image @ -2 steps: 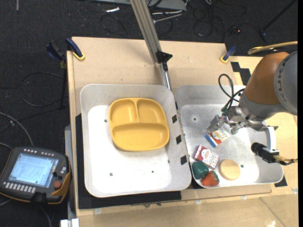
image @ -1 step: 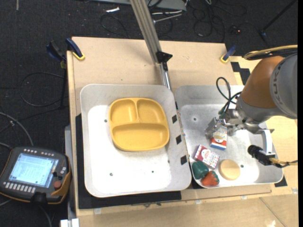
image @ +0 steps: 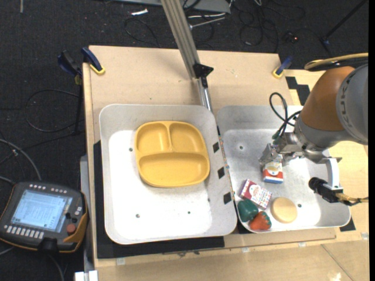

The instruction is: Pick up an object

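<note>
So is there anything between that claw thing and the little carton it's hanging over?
Nothing visible. The gripper hangs right above the small carton in the right bin. The pink packet, round bun and red and green pepper lie nearer the bin's front edge, off to the side.

Yellow divided plate (image: 172, 153) in left bin (image: 117, 174); handheld control pendant (image: 41, 214) on dark floor left of worktop (image: 146, 78); cables (image: 234, 10) beyond it.
</note>
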You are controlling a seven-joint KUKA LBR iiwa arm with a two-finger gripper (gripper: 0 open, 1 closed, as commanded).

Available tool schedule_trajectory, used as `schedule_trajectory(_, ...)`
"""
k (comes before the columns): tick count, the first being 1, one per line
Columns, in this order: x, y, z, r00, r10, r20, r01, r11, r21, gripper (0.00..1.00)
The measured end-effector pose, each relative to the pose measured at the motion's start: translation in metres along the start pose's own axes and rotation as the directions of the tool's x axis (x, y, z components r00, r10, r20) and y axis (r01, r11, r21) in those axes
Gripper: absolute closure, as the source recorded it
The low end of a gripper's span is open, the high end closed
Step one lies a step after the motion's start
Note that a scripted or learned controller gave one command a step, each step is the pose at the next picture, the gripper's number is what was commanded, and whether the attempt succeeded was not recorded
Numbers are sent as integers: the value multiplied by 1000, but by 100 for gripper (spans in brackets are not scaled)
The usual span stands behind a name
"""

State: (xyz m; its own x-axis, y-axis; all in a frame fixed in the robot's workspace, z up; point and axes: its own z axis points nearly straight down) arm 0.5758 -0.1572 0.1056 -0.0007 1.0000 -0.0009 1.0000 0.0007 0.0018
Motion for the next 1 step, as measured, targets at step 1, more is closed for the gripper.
schedule_trajectory(1, -8, -5, -54, 1000, 2, 2, -2, 1000, -4, 100)
